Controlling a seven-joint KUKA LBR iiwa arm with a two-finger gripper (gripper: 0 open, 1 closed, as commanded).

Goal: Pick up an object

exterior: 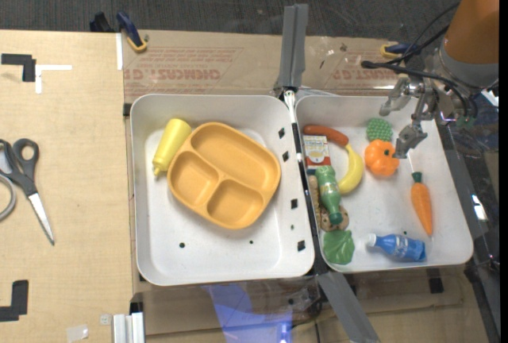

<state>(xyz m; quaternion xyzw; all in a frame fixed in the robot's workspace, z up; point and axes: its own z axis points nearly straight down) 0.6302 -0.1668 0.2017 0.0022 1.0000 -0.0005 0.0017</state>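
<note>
Gripper [406,121] hangs above R bin [452,198], fingers apart, nothing btwn them, just right of orange toy [381,159]. Same bin: carrot [422,206], banana [352,168], blue bottle [399,247], green bottle [329,194]. L bin [159,254]: yellow tray [225,175], yellow bottle [169,144].

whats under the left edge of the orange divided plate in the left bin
A yellow bottle lies along that side of the orange divided plate; its lower end seems tucked under the rim. Whatever else the plate covers on the bin floor is hidden.
</note>
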